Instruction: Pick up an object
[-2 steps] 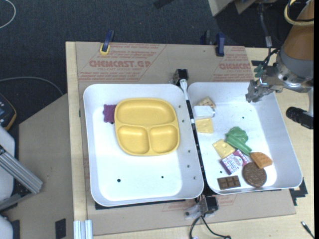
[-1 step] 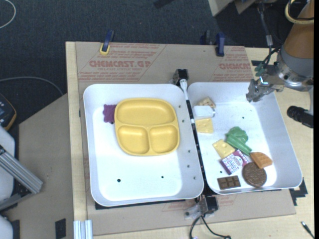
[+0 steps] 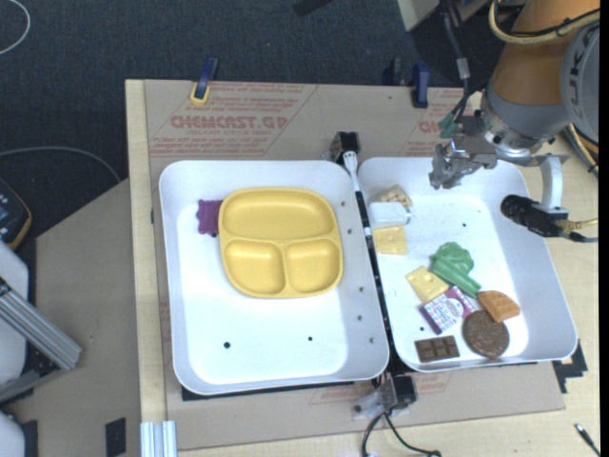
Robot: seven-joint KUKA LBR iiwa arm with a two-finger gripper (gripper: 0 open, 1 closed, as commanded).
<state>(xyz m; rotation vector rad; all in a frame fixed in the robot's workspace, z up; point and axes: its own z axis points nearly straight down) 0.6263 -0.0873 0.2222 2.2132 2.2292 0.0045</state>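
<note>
Left bin [image 3: 190, 284]: a yellow three-compartment tray [image 3: 281, 241] is seen, a purple piece [image 3: 206, 216] touching its left edge. Right bin [image 3: 542, 274]: small food items are clustered, including a green piece [image 3: 455, 265], a brown disc [image 3: 485, 334] and yellow wedges [image 3: 390, 241]. Gripper [image 3: 447, 174] is poised over the bin's far edge; finger state cannot be told.

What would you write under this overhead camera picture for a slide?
Robot arm's gripper hovers over the right bin of toy food; a yellow divided tray sits in the left bin.
</note>
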